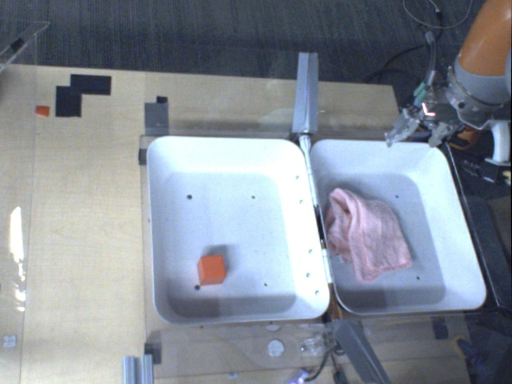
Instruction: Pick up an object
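The pink cloth [366, 232], soft, light and bunched at the centre of the right bin [460, 238], suits a pinch on 1 raised fold; the gripper [418, 126] hovers spread and empty above that bin's far rim.

A block [212, 270] lies in the left bin [164, 214], near side. A cloth [366, 232] lies in the right bin [460, 246]. The gripper [418, 131] hangs over that bin's far edge.

Two white bins [160, 214] sit side by side on a wooden bench [72, 238]
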Available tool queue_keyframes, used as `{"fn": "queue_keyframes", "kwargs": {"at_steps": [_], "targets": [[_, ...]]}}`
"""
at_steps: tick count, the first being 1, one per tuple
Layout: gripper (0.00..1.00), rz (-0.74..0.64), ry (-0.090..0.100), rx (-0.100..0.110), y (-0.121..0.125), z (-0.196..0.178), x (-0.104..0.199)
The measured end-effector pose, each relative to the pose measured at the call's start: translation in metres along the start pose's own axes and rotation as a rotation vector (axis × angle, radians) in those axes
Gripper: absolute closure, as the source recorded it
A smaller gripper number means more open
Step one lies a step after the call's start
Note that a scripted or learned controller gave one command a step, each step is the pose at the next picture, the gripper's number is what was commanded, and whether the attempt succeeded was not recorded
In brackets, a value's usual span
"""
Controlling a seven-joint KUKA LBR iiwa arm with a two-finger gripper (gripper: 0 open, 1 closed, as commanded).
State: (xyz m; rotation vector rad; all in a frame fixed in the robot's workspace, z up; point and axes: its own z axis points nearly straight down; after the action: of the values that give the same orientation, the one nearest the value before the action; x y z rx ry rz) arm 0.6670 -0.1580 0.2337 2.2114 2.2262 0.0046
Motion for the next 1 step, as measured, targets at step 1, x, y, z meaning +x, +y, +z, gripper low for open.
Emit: {"fn": "queue_keyframes", "kwargs": {"at_steps": [1], "targets": [[0.00, -0.125, 0.000, 0.001, -0.0046, 0.1189, 0.0022]]}}
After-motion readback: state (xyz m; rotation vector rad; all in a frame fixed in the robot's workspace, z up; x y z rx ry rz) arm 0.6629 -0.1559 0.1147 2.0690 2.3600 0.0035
